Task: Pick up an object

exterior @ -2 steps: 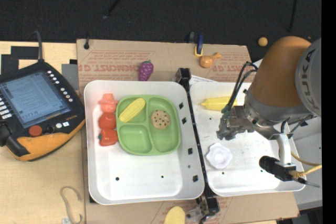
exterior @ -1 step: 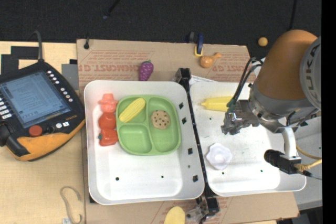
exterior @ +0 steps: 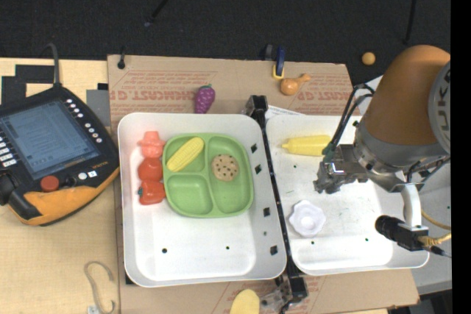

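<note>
Your gripper [exterior: 333, 176]: finger spread impossible to tell. 1 white cup [exterior: 306, 218] lies just below-left; yellow banana [exterior: 307, 145] just above, right bin [exterior: 346, 257].

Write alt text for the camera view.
A grey arm's gripper hovers over the right white bin, which holds a yellow toy and a white cup. The left bin holds a green divided tray with corn and a cookie.
</note>
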